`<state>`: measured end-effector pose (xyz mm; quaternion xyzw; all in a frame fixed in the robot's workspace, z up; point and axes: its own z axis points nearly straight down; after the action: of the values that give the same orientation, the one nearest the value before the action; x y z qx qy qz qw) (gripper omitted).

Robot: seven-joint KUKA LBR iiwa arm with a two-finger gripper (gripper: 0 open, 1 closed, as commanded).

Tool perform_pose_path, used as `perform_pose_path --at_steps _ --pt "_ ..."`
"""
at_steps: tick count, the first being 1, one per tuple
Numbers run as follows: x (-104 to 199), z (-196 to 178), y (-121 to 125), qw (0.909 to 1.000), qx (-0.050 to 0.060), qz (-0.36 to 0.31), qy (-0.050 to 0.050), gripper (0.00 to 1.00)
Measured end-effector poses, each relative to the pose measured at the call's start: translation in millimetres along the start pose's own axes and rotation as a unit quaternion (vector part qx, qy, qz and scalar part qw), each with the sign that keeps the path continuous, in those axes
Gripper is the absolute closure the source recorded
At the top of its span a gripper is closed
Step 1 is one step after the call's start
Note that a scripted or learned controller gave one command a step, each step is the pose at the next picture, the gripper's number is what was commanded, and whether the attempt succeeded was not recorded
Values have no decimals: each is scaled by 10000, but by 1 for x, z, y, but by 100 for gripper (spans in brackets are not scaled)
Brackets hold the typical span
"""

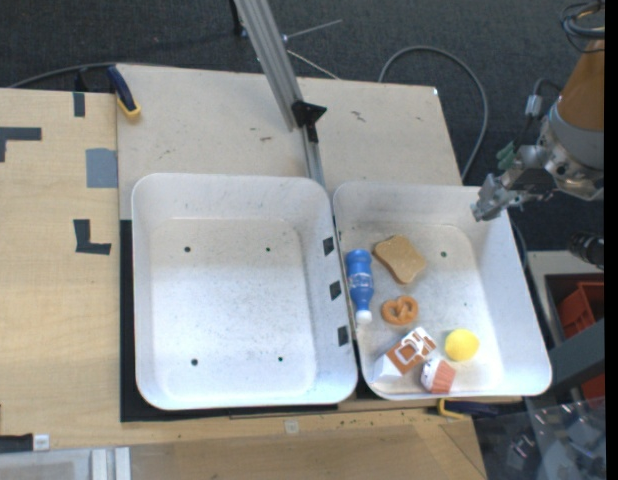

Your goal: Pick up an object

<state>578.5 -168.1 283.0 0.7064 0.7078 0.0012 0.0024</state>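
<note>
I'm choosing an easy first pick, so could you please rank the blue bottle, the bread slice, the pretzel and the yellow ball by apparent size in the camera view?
Largest to smallest:
1. blue bottle, the longest
2. bread slice, shorter but broader, so close to the bottle
3. pretzel
4. yellow ball, about the pretzel's size; too alike to rank firmly

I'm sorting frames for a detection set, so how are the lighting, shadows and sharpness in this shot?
Camera view: even, soft lighting with no strong glare on the white bins; faint shadows under the blue bottle and yellow ball; small items are mildly soft yet recognisable; the end effector at the right bin's corner is blurry, its fingers unreadable.
</note>
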Motion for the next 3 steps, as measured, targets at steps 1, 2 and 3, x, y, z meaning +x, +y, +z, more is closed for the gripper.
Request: perform_pose_path --at_steps 1,2,3 --pt "49 -1 -7 10000 26 -18 13 100" --pt "92 14 -8 10000 39 -15 13 100" --pt "156 19 -8 10000 36 -29 16 100"
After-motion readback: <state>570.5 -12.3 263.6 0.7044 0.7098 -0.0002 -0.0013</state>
